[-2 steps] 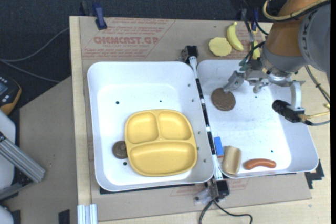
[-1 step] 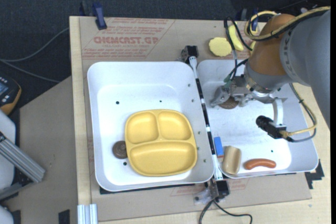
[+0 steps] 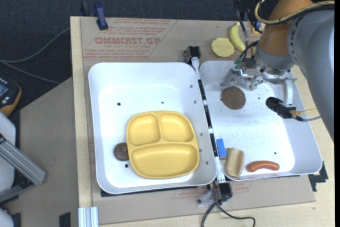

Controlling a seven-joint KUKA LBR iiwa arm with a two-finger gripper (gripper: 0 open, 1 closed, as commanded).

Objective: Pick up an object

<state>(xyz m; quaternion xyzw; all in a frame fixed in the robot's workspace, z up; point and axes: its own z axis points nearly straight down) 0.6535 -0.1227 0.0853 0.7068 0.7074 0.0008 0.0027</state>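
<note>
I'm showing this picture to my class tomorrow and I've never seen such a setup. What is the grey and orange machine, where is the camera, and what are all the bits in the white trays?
It is a robot arm, photographed from one fixed camera above the bench. Its gripper hangs over the right bin, just above a brown disc; nothing is visibly held. That bin also holds a sausage and a tan cup. The left bin holds a yellow divided plate and a small brown disc. A toy banana lies behind the bins.

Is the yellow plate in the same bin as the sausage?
No, the yellow divided plastic plate lies in the left bin; the red sausage lies in the right bin.
</note>
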